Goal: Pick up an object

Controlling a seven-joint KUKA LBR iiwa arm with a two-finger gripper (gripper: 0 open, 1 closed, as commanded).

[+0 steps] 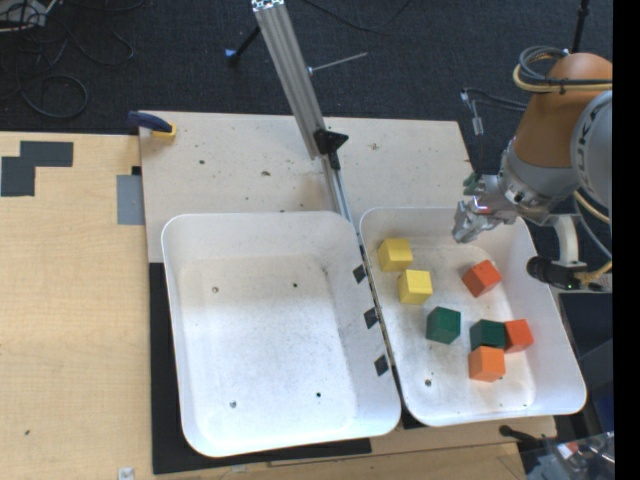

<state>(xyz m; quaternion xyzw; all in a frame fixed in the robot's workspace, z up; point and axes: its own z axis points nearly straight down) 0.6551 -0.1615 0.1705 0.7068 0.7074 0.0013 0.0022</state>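
The right bin point(560, 393) holds several small blocks. Two yellow cubes point(395, 254) point(415, 286) lie near its left wall. An orange block point(481, 277) sits to their right. Lower down are a dark green cube point(443, 324), a second green block point(488, 334), a red-orange block point(518, 334) and an orange cube point(487, 364). My gripper point(468, 230) hangs over the bin's far edge, above and left of the upper orange block. Nothing shows between its fingers.
The left bin point(200, 408) stands beside the right one, with small black clips along the shared wall. A slanted aluminium bar point(295, 78) rises from behind the bins. A blue and yellow clamp point(152, 124) sits at the bench's far left corner.
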